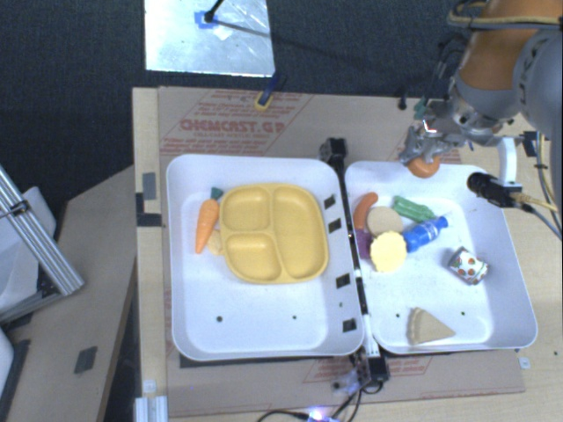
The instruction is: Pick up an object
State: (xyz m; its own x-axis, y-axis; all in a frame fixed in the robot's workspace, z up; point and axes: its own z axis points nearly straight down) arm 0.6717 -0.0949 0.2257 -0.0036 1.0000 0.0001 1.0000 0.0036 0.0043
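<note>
My gripper (424, 158) hangs over the back rim of the right bin (521, 310), with the grey arm and its orange band above it at the top right. A small round orange fruit (424, 169) sits between the fingertips, and the gripper is shut on it. Lower in the same bin lie a red sausage (363, 208), a green pod (412, 208), a beige disc (383, 221), a blue bottle (426, 232), a yellow round piece (388, 252), a silver and red crumpled piece (467, 266) and a tan bread wedge (427, 326).
The left bin (179, 271) holds a yellow divided plate (268, 233) with an orange carrot (205, 224) at its left side. A black divider (345, 236) runs between the bins. A black cable fitting (489, 187) reaches over the right bin's back right corner.
</note>
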